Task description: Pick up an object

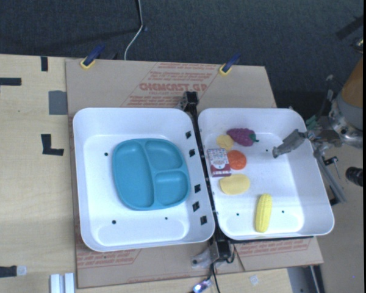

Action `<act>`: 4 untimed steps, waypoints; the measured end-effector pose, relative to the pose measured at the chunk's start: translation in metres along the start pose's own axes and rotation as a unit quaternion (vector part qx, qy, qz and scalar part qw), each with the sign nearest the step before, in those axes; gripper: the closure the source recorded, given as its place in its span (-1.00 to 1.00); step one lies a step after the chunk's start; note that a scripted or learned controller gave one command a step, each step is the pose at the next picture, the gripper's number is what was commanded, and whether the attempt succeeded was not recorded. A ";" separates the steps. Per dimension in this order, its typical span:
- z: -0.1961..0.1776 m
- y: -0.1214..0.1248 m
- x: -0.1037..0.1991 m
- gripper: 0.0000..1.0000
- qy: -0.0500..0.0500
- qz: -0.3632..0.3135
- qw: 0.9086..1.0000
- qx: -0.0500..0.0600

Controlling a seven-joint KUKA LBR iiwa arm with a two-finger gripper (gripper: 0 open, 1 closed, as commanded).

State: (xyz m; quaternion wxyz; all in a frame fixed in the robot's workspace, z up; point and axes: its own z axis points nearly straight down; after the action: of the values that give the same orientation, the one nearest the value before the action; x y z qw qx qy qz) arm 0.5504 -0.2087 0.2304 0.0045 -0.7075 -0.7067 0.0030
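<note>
Camera view is showing my claw [288, 144] hanging over the right part of the right bin [311, 182], near its right wall, reaching in from the right. Nothing is sitting between its tips; whether the claw is released or clenched I cannot tell, as it is reading only as a grey wedge at this angle.

Task status, as I am judging it: the pick is not yet done. All candidate objects are lying on the right bin's floor, untouched by the claw. Grapes [241, 136] are lying nearest it, still apart from it. A small yellow piece [225, 141] is touching the grapes' left end. An orange piece [236, 160] is lying below them, with a red-and-white packet [218, 162] just beside it on the left. A lemon [234, 184] is lying below the packet, and a corn cob [263, 212] is lying alone toward the bin's front. What is left: choosing one object, descending on it, closing and lifting.

The left bin [85, 163] is holding a blue tray [150, 173] with three compartments.

Writing: the cardboard sheet [165, 84] under the bins is carrying red print; the large line is looking like "CHEMCAST GP", with smaller lines above it too fine to read. The packet's label is bearing print too small to make out. The table [18, 163] is carrying black tape marks, no text.
</note>
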 end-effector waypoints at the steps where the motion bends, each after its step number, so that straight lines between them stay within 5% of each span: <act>1: -0.004 0.002 0.000 -1.00 -0.001 -0.001 1.000 -0.004; 4: 0.144 -0.003 -0.005 -1.00 -0.001 -0.002 1.000 -0.003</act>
State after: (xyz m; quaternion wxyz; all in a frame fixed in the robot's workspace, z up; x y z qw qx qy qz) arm 0.5463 -0.2131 0.0865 0.0013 -0.7065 -0.7077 0.0014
